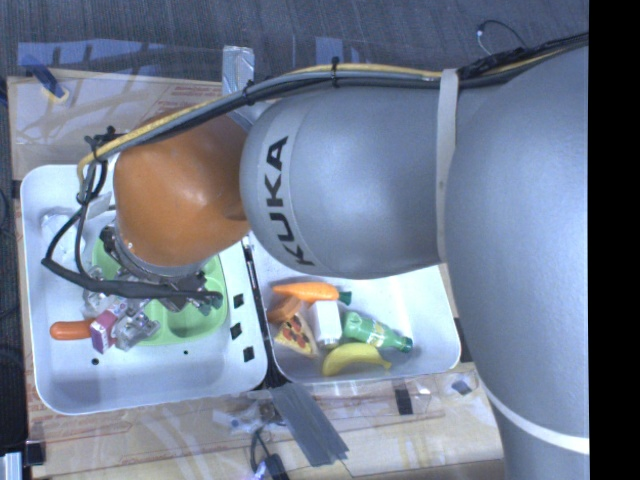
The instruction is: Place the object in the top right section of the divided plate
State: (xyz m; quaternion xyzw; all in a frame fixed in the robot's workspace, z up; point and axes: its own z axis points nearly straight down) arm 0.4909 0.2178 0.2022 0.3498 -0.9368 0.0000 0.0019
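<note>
The green divided plate (178, 320) lies in the left bin (150, 383), mostly covered by the arm's orange wrist band. My gripper (122, 320) hangs low over the plate's left part. A small purple and pink object (101, 334) sits right at the gripper's tip, by the plate's left edge; whether it is held cannot be made out. Just left of it, an orange stick-shaped item (68, 330) lies on the bin floor.
The right bin (435, 298) holds an orange carrot (305, 291), a pizza slice (292, 334), a white box (326, 320), a green bottle (378, 332) and a banana (355, 358). Black cables (62, 248) loop beside the wrist. The arm's bulk covers both bins' far sides.
</note>
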